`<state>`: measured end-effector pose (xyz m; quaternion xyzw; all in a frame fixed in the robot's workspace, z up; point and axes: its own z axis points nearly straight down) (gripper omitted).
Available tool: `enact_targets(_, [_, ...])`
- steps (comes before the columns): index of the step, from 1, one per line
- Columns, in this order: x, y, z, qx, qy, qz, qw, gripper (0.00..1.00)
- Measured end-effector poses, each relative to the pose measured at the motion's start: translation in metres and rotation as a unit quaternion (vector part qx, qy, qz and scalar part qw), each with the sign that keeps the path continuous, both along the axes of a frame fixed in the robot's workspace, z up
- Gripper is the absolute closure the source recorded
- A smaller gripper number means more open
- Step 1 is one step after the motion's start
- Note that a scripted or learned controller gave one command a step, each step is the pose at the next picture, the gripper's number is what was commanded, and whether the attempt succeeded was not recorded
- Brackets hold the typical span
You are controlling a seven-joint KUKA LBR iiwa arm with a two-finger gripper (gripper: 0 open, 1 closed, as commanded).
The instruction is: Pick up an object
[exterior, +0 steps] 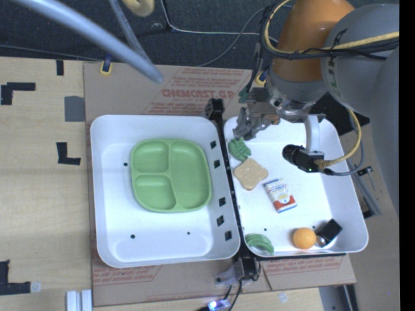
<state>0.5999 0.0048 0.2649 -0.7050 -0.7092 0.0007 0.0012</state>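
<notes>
Green ridged obj [239, 149] in right bin [337, 193], upper-left corner, by divider betw bins. Gripper [247, 126] directly above it, tips at or near its top edge; contact unclear. Jaw state: can't tell.

Rel. to green obj: tan toast-shaped piece [249, 173] just below, touching or nearly. Small carton [280, 195] w/ red base below-right of toast. Orange ball [303, 238] far below-right, near bin's bottom edge. Green curved item [260, 243] well below, bottom-left corner. Left bin [110, 173] holds green divided plate [171, 175].
</notes>
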Motion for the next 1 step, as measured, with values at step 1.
enact_targets(1, [-0.0051,0.0476,-0.0259,-0.0003,0.001,0.000,1.0000,1.00])
